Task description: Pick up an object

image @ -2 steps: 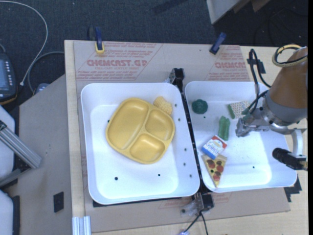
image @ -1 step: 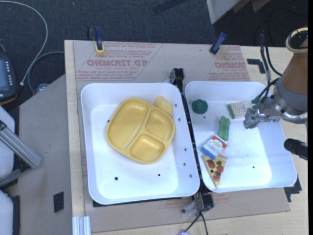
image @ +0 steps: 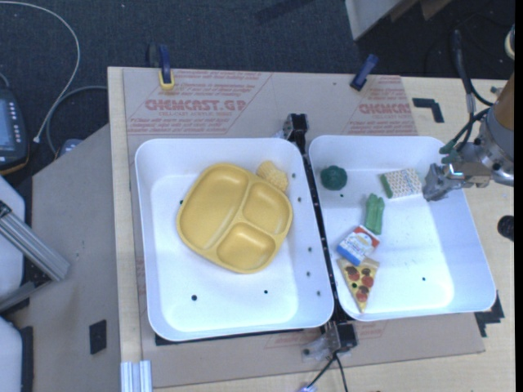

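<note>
Grey arm reaching from right, gripper low over right bin, grip state unclear

Glossy yellow plastic tray; smooth white bins.

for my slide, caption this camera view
Claw beside a speckled block in the right bin; yellow tray in the left bin.
</note>
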`<move>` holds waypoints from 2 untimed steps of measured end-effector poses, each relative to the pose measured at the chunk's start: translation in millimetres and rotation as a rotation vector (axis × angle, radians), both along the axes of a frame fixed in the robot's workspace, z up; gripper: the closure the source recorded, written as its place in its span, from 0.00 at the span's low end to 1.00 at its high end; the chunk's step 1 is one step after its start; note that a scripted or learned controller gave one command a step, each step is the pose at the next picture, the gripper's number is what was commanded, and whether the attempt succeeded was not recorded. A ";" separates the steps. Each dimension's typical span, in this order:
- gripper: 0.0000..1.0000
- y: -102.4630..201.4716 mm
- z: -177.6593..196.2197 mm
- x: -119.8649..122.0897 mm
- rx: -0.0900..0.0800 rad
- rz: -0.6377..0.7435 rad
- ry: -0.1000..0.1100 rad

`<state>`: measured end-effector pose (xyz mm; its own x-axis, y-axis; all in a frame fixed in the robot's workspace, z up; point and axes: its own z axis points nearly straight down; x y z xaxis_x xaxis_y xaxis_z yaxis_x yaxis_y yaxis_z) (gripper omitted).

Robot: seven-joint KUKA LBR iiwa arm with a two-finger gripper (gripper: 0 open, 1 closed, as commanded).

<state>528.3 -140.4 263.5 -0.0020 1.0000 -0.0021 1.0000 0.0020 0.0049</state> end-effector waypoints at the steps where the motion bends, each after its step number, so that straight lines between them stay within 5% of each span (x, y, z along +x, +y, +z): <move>1: 1.00 -0.4 7.3 1.3 0.001 -0.001 0.005; 2: 1.00 48.4 8.5 14.2 0.002 0.003 0.005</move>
